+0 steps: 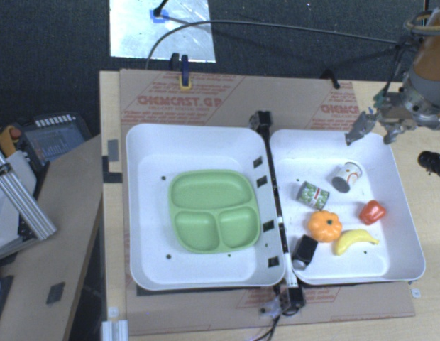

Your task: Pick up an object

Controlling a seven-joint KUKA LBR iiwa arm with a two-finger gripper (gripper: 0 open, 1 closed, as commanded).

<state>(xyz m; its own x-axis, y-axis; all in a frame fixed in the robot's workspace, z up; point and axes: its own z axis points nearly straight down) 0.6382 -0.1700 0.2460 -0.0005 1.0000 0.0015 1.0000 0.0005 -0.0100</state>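
Two fingers of the end effector (374,127) stand spread apart, clamping nothing, above the right bin (401,190).

Right bin's (401,190) far half lies open; objects crowd its near half.

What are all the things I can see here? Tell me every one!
white bins: 2, white, side by side on the bench
green tray: 1, three compartments, in the left bin
mug: 1, white, on its side, right bin
can: 1, green and white, on its side, right bin
orange pumpkin: 1, orange, right bin, beside the banana
banana: 1, yellow, near the front of the right bin
red pepper: 1, red, right side of the right bin
black block: 1, black, front left corner of the right bin
hand: 1, grey, above the right bin's back edge, holding nothing
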